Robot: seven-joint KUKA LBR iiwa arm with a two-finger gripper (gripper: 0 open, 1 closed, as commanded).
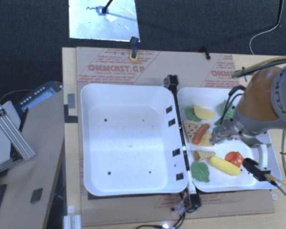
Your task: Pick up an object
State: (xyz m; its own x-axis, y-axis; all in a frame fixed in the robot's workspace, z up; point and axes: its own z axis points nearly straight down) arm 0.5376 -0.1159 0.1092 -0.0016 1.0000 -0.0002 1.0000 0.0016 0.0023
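Note:
The right bin [214,186] holds several toy foods: a yellow piece on a green leaf [202,112], a pizza slice [190,128], a red-orange sausage [200,133], a tan piece [203,154], a green leaf [199,171], a corn cob [224,165] and a red tomato [234,158]. My gripper [219,136] reaches down into this bin from the right, just right of the sausage and over a pale yellow piece [206,139]. The arm's orange band [257,92] hangs above it.
The left bin [128,137] sits beside the right one, split from it by a black divider with clips [178,128]. A cardboard sheet [114,66] lies under both bins. A yellow clamp [133,55] is at the back edge. Cables [276,178] trail at the right.

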